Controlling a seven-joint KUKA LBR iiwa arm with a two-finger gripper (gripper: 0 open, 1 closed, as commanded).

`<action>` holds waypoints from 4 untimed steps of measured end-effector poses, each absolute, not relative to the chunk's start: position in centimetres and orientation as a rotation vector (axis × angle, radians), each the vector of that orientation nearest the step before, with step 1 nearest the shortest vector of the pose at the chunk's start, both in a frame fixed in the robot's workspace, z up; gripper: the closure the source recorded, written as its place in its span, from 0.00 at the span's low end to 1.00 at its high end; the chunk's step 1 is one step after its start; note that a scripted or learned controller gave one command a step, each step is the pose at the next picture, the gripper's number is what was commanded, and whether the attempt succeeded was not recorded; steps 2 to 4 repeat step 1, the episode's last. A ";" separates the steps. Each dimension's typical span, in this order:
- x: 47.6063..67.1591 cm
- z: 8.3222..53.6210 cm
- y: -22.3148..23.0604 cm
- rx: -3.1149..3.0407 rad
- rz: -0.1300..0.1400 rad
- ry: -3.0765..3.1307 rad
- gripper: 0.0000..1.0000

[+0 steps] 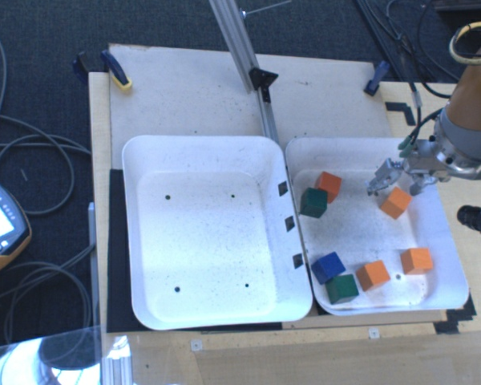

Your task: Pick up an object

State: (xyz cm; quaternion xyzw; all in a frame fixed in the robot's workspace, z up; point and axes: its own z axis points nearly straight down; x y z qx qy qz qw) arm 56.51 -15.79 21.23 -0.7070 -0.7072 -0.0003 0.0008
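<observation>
Your gripper [399,184] hangs over the right bin [445,239], its fingers closed on an orange block [396,203] that sits tilted between them, near the bin's right wall. In the same bin you see an orange cube [329,184] touching a dark green cube [313,203] near the left wall. Along the front edge lie a blue cube [328,265], a green cube [342,287], and two more orange cubes [373,274] [417,260]. The left bin [144,215] lies alongside.
</observation>
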 end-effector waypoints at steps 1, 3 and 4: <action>56.5 21.2 -15.8 -2.220 -0.001 -2.221 0.00; 56.5 21.2 -15.8 -2.220 -0.001 -2.221 0.00; 56.5 21.2 -15.8 -2.220 -0.001 -2.221 0.00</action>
